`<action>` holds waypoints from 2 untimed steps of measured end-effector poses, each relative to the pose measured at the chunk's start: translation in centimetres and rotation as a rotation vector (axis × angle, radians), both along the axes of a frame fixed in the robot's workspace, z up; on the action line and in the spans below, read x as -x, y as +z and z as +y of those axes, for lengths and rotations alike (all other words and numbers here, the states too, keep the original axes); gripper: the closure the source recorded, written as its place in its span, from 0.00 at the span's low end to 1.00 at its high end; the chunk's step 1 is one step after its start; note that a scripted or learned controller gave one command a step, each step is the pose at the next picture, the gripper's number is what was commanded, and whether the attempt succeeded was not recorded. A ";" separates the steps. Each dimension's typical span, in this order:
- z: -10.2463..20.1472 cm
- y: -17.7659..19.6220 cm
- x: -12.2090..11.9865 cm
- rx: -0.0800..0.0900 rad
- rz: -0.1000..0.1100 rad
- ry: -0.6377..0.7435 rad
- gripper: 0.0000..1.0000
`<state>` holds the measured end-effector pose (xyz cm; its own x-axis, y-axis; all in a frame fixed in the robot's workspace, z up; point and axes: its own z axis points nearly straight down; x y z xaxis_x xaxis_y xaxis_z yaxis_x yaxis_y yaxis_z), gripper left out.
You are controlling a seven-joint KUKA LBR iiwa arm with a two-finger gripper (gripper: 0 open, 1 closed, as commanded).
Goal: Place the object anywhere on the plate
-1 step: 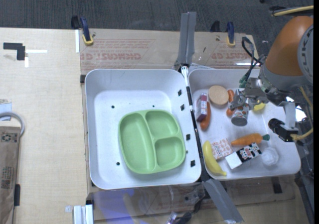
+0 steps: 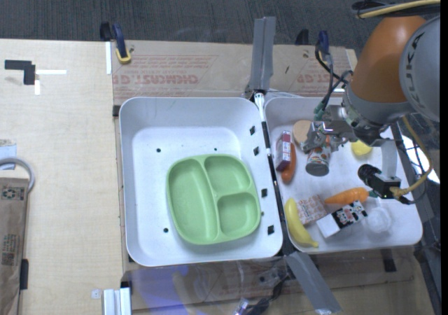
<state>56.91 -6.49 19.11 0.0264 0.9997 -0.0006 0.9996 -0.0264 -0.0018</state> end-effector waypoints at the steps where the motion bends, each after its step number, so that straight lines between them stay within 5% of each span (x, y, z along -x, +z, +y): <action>1: 7.6 0.0 5.9 -0.001 0.002 0.422 1.00; 2: 13.5 0.0 8.2 -0.002 0.001 0.736 1.00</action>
<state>48.71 7.06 19.08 -0.6513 0.7588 0.0013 0.7588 0.6513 -0.0023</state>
